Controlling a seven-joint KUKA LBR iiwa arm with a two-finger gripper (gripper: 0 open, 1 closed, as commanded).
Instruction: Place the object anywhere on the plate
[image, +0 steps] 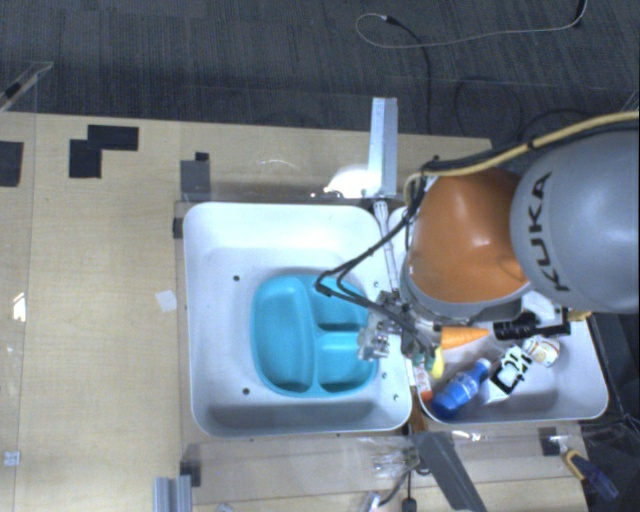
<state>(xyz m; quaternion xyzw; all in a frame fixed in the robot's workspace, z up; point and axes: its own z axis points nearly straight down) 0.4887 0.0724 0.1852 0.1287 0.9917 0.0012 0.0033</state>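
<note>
A light blue plate (295, 340) with divided compartments lies in the left white bin (215, 300). My gripper (378, 342) hangs over the plate's right edge, close to the wall between the two bins. The grey arm with its orange band (460, 240) reaches in from the right and hides much of the right bin. I cannot make out any object in the gripper. A blue bottle (460, 390), an orange carrot-like item (465, 337) and a white and black item (512, 370) lie in the right bin (580, 400).
A black cable (345, 280) loops from the wrist across the left bin above the plate. A metal post (384, 140) stands behind the bins. Wooden bench surface stretches to the left.
</note>
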